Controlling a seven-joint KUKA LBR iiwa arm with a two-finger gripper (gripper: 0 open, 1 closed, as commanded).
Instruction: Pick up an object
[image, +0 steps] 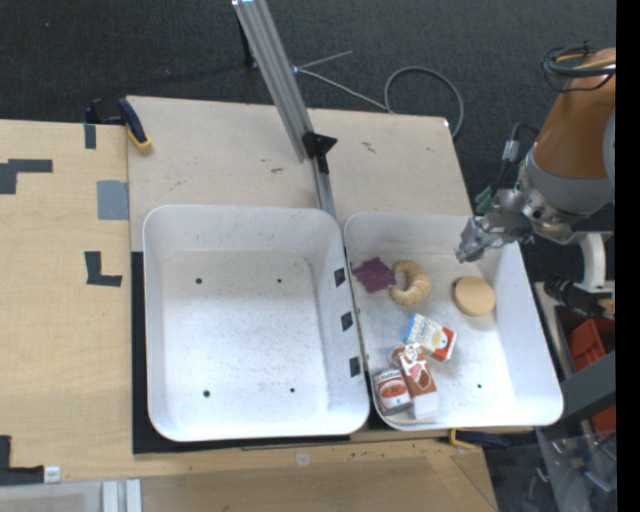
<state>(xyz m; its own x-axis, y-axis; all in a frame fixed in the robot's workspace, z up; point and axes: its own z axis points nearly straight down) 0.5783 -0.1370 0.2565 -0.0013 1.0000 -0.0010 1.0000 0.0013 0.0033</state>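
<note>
Premises assessed as robotics lab / test cell, not domestic. Industrial arm (575, 140), grey w/ orange band, is seen at the view's right, w/ its gripper (472, 245) over the right bin's (520, 330) upper rim. Left bin (160, 300) is set well to the gripper's left, touching the first, on a plywood bench (60, 260) marked w/ grey and black tape patches (112, 200). An aluminium mast (285, 85) is fixed above-left of the gripper. Loose cable (425, 85) is noted on dark carpet beyond. A clamp (133, 122) is seen far left at the board corner. Sample items are held in the right bin, below-left of the gripper.
</note>
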